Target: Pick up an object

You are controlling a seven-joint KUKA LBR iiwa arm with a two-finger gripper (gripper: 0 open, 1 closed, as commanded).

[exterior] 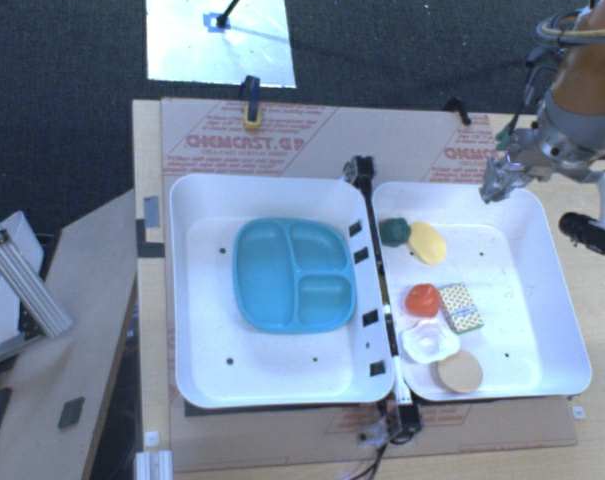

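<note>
Arm (pixel 582 88): orange band over a grey metal wrist. Thin cables loop beside the band. Gripper (pixel 497 183) is grey metal.

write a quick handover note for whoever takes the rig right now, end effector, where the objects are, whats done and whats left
End effector: raised over the far right corner of the right bin, with nothing seen in it.

Objects: all in the right bin, near the divider. Dark green item and yellow item at the far end; red item and small patterned box in the middle; white fried-egg toy and tan disc nearest the camera.

Left bin: blue divided plate.

Done: nothing picked yet.

Left: descend, grasp one object, lift it.
</note>
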